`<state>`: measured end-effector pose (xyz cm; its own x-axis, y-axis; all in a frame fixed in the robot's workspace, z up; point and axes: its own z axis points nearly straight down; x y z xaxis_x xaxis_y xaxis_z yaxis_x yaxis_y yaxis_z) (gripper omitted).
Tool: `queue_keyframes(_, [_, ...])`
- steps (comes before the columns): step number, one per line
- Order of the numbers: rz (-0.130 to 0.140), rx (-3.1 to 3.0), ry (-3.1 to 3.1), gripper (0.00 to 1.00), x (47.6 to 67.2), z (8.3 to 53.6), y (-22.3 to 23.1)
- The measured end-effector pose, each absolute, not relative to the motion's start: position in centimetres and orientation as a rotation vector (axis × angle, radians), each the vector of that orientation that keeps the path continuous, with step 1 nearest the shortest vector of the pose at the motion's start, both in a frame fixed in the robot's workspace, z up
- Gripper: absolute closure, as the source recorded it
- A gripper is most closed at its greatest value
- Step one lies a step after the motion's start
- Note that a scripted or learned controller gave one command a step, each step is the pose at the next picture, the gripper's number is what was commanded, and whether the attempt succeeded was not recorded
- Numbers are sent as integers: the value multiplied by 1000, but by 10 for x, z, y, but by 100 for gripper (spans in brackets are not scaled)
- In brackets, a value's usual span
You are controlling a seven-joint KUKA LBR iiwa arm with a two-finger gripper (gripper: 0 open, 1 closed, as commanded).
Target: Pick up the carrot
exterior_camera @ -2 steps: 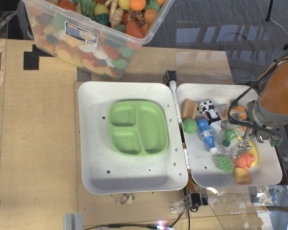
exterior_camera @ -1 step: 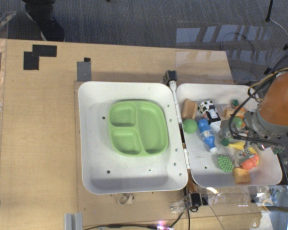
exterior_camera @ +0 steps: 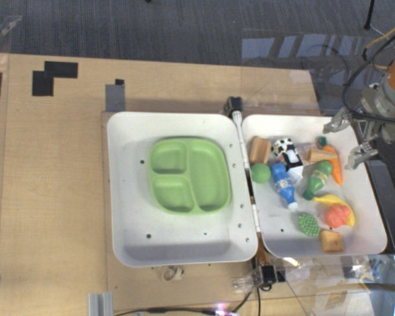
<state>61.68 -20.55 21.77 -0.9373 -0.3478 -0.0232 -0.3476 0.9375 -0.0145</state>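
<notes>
Orange carrot [exterior_camera: 335, 164] lies at the right bin's [exterior_camera: 375, 216] far right among crowded toys; fingers [exterior_camera: 363, 155] stand apart beside it, so a close, centred descent seems advisable.

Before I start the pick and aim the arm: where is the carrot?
The carrot lies in the right bin, near its far right side, beside the green pepper-like toy and above the yellow banana.

Orange carrot [exterior_camera: 334, 165]; green plate [exterior_camera: 187, 176]
</notes>
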Motion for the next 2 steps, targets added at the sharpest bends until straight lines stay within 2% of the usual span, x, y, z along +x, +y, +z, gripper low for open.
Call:
queue_keyframes(1, [-11,-784,3021,0,607,115,-204])
queue_keyframes(2, [-15,-867,2996,0,620,96,-206])
